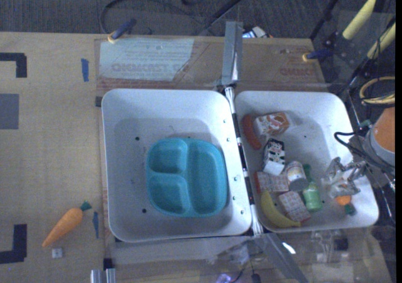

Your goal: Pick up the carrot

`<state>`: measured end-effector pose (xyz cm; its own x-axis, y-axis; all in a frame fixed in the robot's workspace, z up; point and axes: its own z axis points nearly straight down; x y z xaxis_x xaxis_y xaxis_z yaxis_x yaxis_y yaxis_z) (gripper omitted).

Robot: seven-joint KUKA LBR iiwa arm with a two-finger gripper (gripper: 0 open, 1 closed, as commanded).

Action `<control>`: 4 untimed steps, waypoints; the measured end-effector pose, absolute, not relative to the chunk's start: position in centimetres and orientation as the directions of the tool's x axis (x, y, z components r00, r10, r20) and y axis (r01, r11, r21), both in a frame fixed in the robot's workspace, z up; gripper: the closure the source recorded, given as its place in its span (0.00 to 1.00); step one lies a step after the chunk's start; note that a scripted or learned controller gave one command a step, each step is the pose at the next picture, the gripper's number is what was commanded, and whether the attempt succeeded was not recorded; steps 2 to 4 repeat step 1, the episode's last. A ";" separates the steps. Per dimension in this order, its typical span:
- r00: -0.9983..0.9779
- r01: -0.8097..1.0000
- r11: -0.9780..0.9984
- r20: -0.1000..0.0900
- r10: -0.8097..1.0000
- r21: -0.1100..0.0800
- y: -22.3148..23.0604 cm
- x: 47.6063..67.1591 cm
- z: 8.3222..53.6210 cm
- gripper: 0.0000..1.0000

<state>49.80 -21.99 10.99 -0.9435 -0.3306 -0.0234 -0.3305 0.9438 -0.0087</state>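
Orange and tapered, with a small green leafy top, the toy carrot (63, 226) lies on the bare wooden bench (44, 149) well outside both bins, near the bench's lower left edge; its green end points up and to the right, toward the left white bin (119, 112). A short strip of blue tape (95, 224) sits just beside it, between the carrot and that bin's wall.

Inside the left bin rests a turquoise plastic plate with three compartments (187, 176), set toward the bin's right half.

The right white bin (326, 109) holds a crowd of small things: a red-and-white printed pouch (267, 126) near the top, a black-and-white patterned carton (274, 153) below it, a round silver-topped can (295, 173), a green bottle (312, 197), a yellow banana (274, 210) along the lower wall, and a chequered pink packet (294, 205) touching the banana.

The metal two-finger gripper (340, 182) hangs over the right bin's right side (far from the carrot), just above a small orange-and-green piece (344, 202). Whether its fingers are spread or closed cannot be told from this view. The grey arm with its orange band (384, 134) enters from the right edge.
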 end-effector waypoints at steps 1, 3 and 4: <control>-0.944 -0.330 0.944 -0.023 -0.331 -0.008 -22.0 49.8 11.0 0.00; -0.944 -0.330 0.944 -0.023 -0.331 -0.008 -22.0 49.8 11.0 0.00; -0.944 -0.330 0.944 -0.023 -0.331 -0.008 -22.0 49.8 11.0 0.00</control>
